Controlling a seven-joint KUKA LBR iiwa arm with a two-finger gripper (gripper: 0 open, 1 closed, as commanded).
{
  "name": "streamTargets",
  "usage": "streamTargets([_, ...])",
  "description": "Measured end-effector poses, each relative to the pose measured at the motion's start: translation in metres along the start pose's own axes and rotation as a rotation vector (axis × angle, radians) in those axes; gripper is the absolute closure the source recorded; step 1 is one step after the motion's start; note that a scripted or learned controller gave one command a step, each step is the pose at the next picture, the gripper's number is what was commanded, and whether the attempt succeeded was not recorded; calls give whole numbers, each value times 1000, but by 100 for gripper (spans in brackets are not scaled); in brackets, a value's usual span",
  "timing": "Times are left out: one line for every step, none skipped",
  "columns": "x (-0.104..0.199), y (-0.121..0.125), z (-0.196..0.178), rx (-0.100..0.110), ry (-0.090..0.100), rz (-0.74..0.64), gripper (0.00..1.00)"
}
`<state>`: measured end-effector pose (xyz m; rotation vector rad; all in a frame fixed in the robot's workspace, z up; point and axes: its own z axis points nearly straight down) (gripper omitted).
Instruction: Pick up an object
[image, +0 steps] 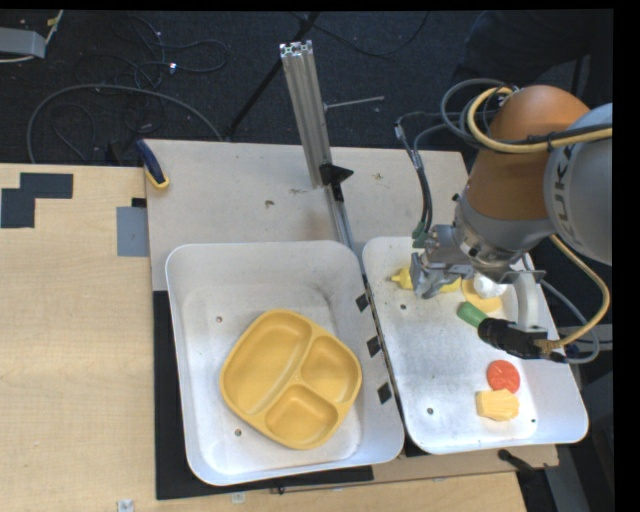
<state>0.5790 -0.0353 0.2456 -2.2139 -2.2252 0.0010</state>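
- A yellow three-compartment tray (291, 377) is lying in the left white bin (190, 300), well to the left of the claw and below it in the view.
- An aluminium extrusion post (308, 112) is standing up-left of the claw, behind both bins.
- Black cables (110, 95) are trailing across the dark floor, far up-left.
- A light wooden tabletop (70, 340) is lying far left.

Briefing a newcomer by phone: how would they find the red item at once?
Start at the right bin, the one without the yellow tray. Near its front right corner lies the red object, small and roundish, just behind a yellow block; it is the only red thing there.
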Motion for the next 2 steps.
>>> streamTargets([47,10,15,2,0,1,100])
streamTargets([103,18,9,0,0,-1,100])
